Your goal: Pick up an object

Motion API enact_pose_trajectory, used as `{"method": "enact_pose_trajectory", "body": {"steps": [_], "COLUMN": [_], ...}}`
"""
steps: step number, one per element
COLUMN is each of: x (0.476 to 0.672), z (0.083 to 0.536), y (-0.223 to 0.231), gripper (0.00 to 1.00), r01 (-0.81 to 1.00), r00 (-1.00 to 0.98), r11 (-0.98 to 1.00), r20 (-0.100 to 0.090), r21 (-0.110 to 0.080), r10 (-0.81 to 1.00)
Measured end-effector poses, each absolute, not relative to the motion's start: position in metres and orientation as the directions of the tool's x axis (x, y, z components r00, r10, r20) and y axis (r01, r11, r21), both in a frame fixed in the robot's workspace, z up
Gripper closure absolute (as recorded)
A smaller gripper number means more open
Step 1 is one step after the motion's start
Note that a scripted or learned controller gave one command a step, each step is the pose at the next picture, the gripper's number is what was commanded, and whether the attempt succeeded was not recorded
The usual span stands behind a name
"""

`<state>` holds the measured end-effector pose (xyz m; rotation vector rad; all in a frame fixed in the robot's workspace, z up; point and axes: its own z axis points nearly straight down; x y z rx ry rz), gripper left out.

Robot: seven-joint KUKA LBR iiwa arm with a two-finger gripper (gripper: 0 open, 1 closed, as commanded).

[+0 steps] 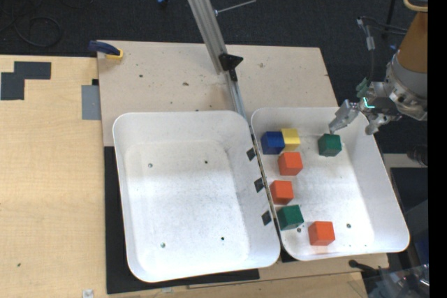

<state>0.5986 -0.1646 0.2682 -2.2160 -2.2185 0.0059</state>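
Hiding bin rim: fingers

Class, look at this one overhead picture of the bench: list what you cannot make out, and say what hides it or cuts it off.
1. Arm: the camera view's right edge cuts it off, so its base is unseen.
2. Gripper: small and blurred above the right bin; open or shut cannot be told.
3. Lower green block: pressed against the bin's left wall, whose rim may cover its left edge.
4. Bench's near edge: cut off at the bottom.
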Motion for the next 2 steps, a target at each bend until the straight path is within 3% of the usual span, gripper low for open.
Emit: {"method": "enact_pose_trajectory", "body": {"steps": [1,2], "x": [0.599,0.590], "z": [0.270,0.217], "y": [-0.165,-0.171], "gripper": [0.00,0.00], "r01": [1.000,1.000], "r00": [-0.002,0.001], "r11": [0.002,-0.001], "r20": [0.001,0.002], "r21": [-0.003,-0.009], "r10": [1.000,1.000]}}
